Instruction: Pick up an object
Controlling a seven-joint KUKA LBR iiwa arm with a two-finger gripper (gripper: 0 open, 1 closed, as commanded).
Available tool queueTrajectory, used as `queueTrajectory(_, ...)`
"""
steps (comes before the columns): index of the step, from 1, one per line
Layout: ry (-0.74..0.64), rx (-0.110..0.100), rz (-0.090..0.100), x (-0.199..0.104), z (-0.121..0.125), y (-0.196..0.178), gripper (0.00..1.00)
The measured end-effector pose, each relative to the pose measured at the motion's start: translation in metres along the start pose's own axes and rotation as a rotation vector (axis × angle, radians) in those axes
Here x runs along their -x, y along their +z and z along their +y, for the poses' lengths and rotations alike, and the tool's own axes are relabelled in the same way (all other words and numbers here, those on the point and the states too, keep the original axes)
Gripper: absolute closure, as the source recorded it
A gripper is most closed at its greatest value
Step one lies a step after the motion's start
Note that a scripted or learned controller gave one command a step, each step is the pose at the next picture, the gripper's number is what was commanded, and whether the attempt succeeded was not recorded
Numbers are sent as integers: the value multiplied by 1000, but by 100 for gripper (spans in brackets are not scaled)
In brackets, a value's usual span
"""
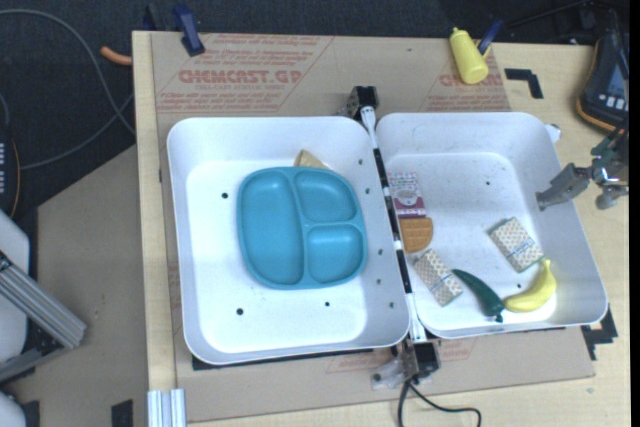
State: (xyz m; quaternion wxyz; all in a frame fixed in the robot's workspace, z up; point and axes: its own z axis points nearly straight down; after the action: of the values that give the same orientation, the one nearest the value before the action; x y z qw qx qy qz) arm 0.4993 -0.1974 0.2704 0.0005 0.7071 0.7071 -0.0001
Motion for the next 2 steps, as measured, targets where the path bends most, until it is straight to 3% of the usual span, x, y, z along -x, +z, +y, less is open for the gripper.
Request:
queueTrajectory(1,-2,9,-1,-37,51,182,0)
queueTrajectory(2,-1,2,-1,27,160,135,0)
